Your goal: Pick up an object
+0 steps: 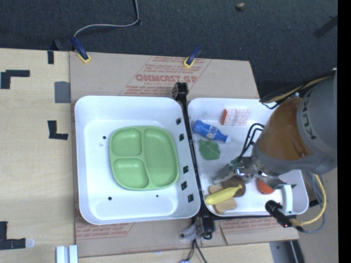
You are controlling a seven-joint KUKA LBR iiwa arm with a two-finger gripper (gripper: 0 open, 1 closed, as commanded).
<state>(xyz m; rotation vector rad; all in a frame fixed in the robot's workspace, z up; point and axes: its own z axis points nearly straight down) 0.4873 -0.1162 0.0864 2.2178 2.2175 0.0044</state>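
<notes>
My gripper (229,174) hangs low over the front part of the right bin (241,107), just above a yellow banana-shaped piece (221,195) and a brown piece (232,190). Beneath the banana lies a tan bread-like piece (226,205). An orange-red object (265,188) sits to the right of the gripper, partly under the arm. Farther back in the same bin are a blue bottle (210,131), a green object (209,149) and a small red-and-white packet (236,115).
The left bin (90,147) holds a green divided plate (144,158). A black divider (186,147) runs between the bins. The arm's grey and orange body (290,136) covers the right side of the right bin.
</notes>
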